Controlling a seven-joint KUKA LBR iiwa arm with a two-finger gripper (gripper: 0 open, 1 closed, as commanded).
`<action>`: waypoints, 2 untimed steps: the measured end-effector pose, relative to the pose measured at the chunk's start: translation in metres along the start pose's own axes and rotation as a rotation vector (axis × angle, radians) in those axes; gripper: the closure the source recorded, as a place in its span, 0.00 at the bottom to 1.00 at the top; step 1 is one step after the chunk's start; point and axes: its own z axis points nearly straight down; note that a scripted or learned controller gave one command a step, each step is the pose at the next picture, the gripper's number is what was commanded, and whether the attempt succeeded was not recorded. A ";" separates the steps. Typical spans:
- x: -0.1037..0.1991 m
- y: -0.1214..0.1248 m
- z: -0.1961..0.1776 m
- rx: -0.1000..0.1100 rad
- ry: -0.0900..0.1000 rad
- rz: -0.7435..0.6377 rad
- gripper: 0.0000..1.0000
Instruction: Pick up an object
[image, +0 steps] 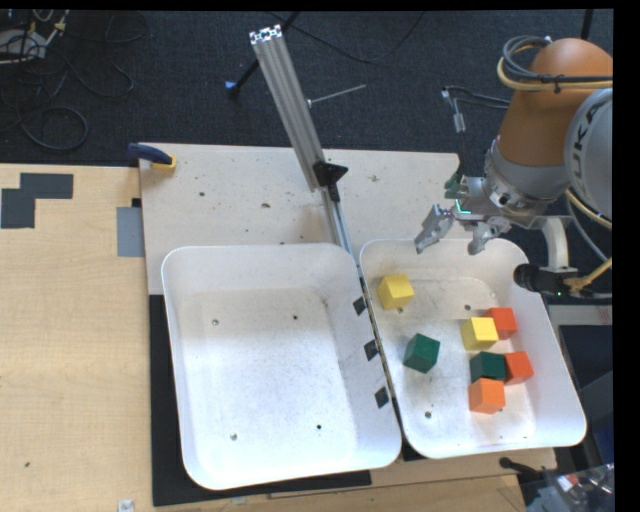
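On a pale tabletop, two shallow white bins are seen side by side, with dark floor and loose cables beyond the far edge. The left bin is shown speckled with dark marks. The right bin is occupied by seven small blocks. The grey arm with its orange band is pictured reaching in from the right, above the far edge of the right bin. A slanted aluminium rail is seen rising from the gap between the bins toward the far left. The tool is held over the far rim of the right bin, its two fingers spread apart with nothing between them. A yellow block is placed alone near the far left of the right bin, closest to the tool but apart from it. A green block is set nearer, just right of the divider. Toward the right, a cluster is formed by a second yellow block, a red-orange block, a dark green block, another red-orange block and an orange block. A blue-and-yellow clamp is seen at the far left corner of the board.
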 end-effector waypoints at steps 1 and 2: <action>0.001 -0.011 0.052 0.006 0.001 0.003 0.00; -0.003 -0.014 0.098 0.005 0.000 0.004 0.00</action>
